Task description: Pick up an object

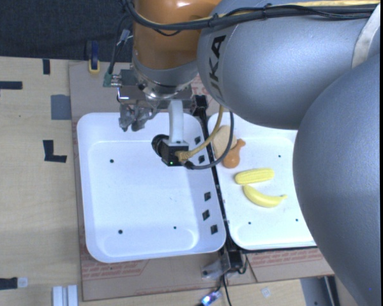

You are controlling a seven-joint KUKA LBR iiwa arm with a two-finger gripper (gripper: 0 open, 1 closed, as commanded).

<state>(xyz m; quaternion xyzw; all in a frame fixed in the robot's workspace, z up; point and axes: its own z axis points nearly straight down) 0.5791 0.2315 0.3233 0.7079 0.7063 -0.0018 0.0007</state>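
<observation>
My claw [133,121] hangs over the left bin's [99,234] far edge, can't tell its state, while the banana [263,198] and corn [254,176] sit mid right bin [268,238], so nothing's grabbed yet.

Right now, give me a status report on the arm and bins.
Gripper over left bin. Banana, corn, drumstick in right bin. Nothing held.

Robot lab, taped bench [25,171], white bins [96,234]

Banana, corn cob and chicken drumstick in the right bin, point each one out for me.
banana [263,198], camera view, middle of its curved body.
corn cob [254,176], camera view, middle of the cob.
chicken drumstick [232,157], camera view, its rounded orange end.
</observation>
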